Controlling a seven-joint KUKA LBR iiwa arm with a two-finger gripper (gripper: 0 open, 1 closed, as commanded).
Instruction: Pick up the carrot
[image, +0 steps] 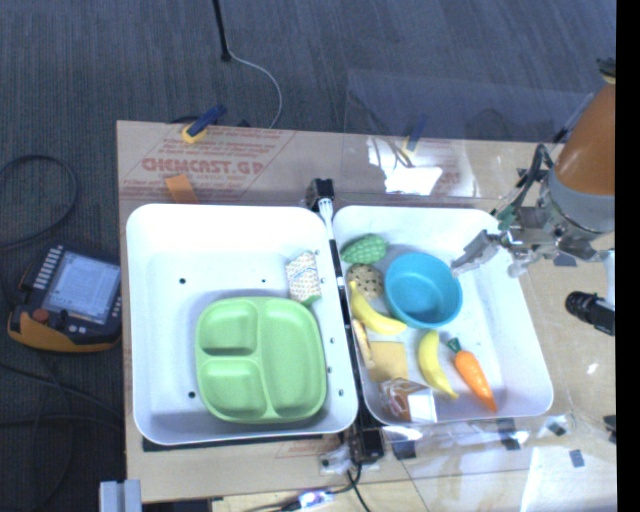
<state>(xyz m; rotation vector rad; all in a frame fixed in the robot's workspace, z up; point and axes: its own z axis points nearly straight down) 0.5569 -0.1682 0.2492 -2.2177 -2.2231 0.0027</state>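
Nearest the lens, the carrot (473, 376) lies beside a banana (434, 364), well below the gripper (487, 247), whose grip I cannot tell; blue bowl (424, 289) sits left of it.

Dark grey carpet (120, 60) surrounds the pale bench (250, 165), with a black cable (255, 70) trailing across it.

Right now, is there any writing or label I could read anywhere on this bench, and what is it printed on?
"GIGHCAST.GP" or close to it, in blurred red letters, partly unsure: on the brown cardboard sheet behind the left bin.
Small wrapped packet in the left bin: print too small to read.
Handheld pendant screen on the floor: too blurred to read.
Packaged item in the right bin: label unreadable.
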